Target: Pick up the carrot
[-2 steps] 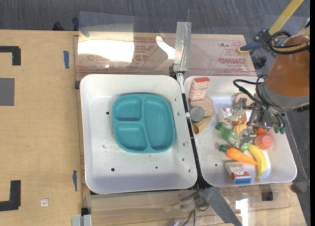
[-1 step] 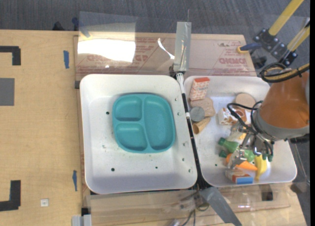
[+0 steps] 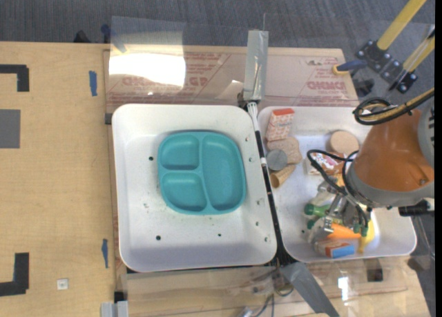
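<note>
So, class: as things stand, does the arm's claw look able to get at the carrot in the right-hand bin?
Probably yes. The claw hangs low in the right bin, just above the carrot, with nothing between them. Small toys crowd the carrot's sides, so a clean grip is uncertain.

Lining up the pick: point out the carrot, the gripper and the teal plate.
carrot (image 3: 343, 233): camera view, orange body.
gripper (image 3: 336, 216): camera view, between its fingertips.
teal plate (image 3: 202, 172): camera view, centre divider.

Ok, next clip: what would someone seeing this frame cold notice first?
Probably the teal divided plate, alone in the middle of the left bin. Next, the arm's orange band over the right bin, with the gripper down among a clutter of small items near the front, just above the orange carrot.
</note>
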Motion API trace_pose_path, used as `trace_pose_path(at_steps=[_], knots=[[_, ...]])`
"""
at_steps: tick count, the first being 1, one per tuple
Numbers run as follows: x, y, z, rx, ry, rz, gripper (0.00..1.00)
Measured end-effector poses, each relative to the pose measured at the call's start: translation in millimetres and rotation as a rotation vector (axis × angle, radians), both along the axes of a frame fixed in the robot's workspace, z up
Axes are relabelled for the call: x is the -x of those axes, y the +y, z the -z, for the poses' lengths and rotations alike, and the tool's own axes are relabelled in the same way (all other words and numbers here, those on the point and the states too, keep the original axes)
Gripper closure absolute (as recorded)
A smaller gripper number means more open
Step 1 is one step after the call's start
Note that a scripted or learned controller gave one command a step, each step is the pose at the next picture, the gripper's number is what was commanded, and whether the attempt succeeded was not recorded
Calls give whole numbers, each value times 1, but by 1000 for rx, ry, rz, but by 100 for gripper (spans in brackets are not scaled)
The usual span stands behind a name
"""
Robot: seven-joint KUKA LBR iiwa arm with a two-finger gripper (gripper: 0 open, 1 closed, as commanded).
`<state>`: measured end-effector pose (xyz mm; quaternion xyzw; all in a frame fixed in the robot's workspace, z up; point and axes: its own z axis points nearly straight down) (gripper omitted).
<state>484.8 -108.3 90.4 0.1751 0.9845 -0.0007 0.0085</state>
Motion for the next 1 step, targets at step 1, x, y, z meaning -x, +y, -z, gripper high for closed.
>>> trace_pose_path(at_steps=[1], knots=[[-4, 0, -12, 2, -12, -2, 100]])
